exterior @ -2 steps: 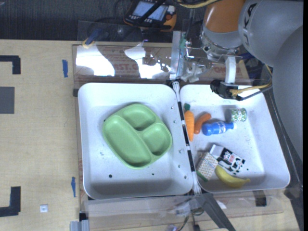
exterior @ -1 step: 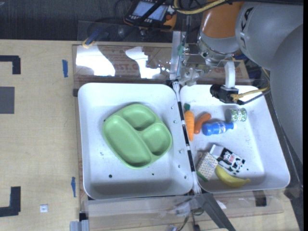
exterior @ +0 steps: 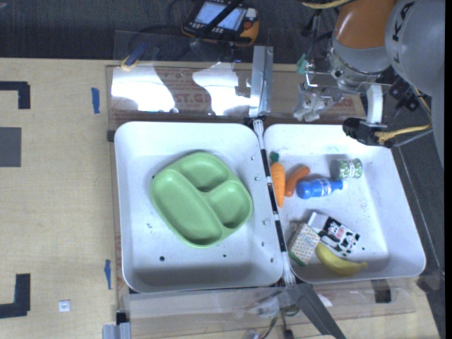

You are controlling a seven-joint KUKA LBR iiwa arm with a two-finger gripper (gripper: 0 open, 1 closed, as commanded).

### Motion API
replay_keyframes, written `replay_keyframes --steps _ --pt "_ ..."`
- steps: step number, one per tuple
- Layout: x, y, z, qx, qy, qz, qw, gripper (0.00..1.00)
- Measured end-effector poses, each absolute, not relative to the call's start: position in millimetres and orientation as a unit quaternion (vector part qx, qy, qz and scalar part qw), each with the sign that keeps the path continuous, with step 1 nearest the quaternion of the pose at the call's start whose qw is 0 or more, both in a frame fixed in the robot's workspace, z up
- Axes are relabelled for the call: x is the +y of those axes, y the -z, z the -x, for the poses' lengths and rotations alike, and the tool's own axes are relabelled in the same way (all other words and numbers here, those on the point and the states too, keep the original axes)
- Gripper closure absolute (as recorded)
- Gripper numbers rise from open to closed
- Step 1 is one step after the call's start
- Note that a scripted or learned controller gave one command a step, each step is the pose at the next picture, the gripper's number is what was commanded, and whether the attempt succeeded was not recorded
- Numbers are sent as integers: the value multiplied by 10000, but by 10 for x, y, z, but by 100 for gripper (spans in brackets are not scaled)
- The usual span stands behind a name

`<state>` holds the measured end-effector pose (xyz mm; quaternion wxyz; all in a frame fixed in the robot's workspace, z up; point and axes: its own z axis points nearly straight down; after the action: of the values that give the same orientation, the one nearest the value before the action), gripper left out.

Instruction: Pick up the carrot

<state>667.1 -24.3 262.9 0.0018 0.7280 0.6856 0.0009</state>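
The carrot (exterior: 278,183) is orange with a green top. It lies lengthwise in the right bin (exterior: 395,189), tight against that bin's left wall. A shorter orange piece (exterior: 297,176) lies slanted just right of it, touching a blue bottle (exterior: 317,188). My gripper (exterior: 311,106) hangs over the back rim of the right bin, well behind the carrot and a little to its right. It is open with nothing between its fingers.
The right bin also holds a small green can (exterior: 349,168), a banana (exterior: 339,259), a black-and-white packet (exterior: 337,234) and a speckled box (exterior: 304,242). A green divided plate (exterior: 202,198) lies in the left bin (exterior: 134,189). A metal divider (exterior: 260,83) stands behind the bins.
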Motion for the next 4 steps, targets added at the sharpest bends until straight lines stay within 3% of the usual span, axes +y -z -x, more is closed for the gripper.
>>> replay_keyframes --steps 2,3,4 --pt "363 -2543 -6666 7846 5 -6200 -9 100" --pt "171 -2758 -6675 8056 -14 -5925 26 100" --pt "32 -2447 -6667 8068 4 -5908 -5 100"
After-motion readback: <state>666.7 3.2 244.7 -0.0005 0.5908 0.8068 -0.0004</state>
